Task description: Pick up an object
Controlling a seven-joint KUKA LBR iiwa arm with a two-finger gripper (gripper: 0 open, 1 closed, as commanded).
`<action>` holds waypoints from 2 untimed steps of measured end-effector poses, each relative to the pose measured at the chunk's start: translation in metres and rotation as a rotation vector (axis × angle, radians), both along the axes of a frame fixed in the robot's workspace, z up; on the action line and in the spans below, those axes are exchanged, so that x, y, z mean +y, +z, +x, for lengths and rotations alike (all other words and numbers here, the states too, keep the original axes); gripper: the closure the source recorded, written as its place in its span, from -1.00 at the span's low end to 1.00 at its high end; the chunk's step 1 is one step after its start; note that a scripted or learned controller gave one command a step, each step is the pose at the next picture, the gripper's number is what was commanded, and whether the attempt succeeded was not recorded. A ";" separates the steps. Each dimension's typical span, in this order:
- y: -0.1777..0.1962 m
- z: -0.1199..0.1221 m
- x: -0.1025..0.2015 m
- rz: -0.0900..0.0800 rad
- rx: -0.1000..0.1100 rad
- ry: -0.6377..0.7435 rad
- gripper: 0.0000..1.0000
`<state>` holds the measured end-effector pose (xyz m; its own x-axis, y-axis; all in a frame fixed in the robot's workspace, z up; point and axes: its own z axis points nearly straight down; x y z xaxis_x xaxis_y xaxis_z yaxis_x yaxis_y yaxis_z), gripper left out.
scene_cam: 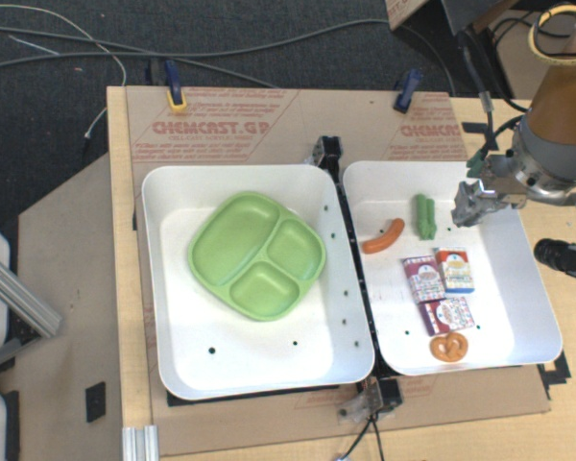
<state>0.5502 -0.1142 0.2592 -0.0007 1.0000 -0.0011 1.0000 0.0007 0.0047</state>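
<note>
Gripper [468,206] over right bin [528,286] upper edge, near green pickle [424,216]; can't tell its state. Sausage [383,237], 3 small cards [440,287], pretzel [448,346] in same bin. Green divided plate [257,254] in left bin [173,334]

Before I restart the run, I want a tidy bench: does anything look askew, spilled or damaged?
Nothing spilled or broken. The green three-compartment plastic plate sits turned at a slant in the left white bin; the small toy items lie loosely in the right white bin.
</note>
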 end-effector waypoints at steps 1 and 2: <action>-0.003 0.002 0.057 0.003 0.007 0.002 1.00; -0.003 0.013 0.117 0.002 0.004 0.003 1.00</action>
<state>0.5635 0.0025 0.2563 -0.0033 1.0000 0.0007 1.0000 0.0032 0.0012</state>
